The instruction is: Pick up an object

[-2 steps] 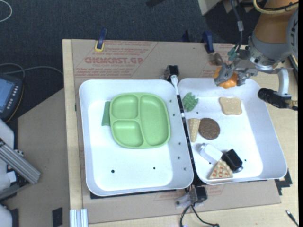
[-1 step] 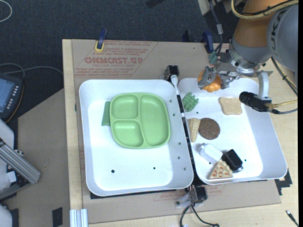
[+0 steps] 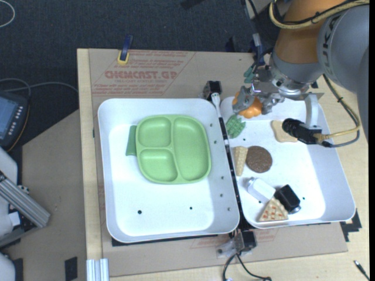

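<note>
Bench (image 3: 146, 69): two white bins side by side. Left bin (image 3: 117, 204): green divided plate (image 3: 174, 148). Right bin (image 3: 334, 180): brown round cookie (image 3: 258, 158), pizza slice toy (image 3: 273, 211), green leaf-shaped toy (image 3: 235, 126). Tool (image 3: 256, 101) at right bin's far left corner, over small orange object (image 3: 252, 110); finger state and grasp cannot be told.

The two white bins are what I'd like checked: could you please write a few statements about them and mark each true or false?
1. The green divided plate lies in the left bin. True.
2. The pizza slice sits on the green plate. False: it lies in the right bin, near the front edge.
3. The claw is above the right bin's far end, by an orange object. True.
4. The brown round cookie lies in the left bin. False: it is in the right bin.
</note>
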{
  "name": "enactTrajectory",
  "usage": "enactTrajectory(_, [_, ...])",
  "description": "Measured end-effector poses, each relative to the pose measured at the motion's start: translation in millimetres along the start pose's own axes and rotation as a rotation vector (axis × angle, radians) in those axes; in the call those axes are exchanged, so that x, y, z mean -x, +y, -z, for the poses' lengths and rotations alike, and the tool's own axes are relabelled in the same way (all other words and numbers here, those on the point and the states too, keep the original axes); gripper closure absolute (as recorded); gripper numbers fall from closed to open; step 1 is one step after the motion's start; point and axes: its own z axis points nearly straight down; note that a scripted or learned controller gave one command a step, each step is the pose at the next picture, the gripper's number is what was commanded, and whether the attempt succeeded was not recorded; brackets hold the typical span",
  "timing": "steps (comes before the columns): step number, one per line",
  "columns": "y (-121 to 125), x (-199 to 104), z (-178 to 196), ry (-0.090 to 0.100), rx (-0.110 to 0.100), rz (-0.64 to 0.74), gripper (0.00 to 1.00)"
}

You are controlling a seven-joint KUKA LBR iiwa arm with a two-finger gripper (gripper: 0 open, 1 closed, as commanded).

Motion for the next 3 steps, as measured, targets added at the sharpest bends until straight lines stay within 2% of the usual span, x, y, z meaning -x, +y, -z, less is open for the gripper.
enactTrajectory(1, [4,8,17,-0.002,0.007,-0.002,1.0])
enactTrajectory(3, [10,17,4,-0.002,0.002,-0.003,1.0])
